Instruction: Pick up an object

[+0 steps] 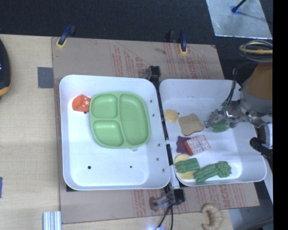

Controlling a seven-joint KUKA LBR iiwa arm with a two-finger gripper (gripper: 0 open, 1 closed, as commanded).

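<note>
So the gripper [221, 120] is down inside the right bin [201, 87], reaching in from the right edge with the orange-banded arm [259, 83] above it. There's a small green thing [220, 126] sitting right at the fingertips, touching or nearly so, but honestly I cannot tell from this angle whether the gripper is clamped on it, spread apart around it, or just resting next to it. Too small and too cluttered with metal bits.

Everything else, going by where the gripper is:
- just to its left, a tan toast-shaped piece [190, 124]
- further left of that, a little round yellowish cookie [171, 115]
- below-left of the gripper, a red and white printed packet [198, 144] lying partly on something purple [183, 143]
- well below it, near the bin's front edge, a bumpy green veggie [213, 171] and a shorter green one [187, 165] that sits on top of a yellow piece [183, 174]

Way off to the gripper's left is the other bin [77, 171], holding a green divided plate [120, 119] with a red toy with a yellow star [80, 103] touching its left edge.

Outside the bins, on the tabletop [19, 152] below the gripper, there's a curled tan object [212, 215].
</note>
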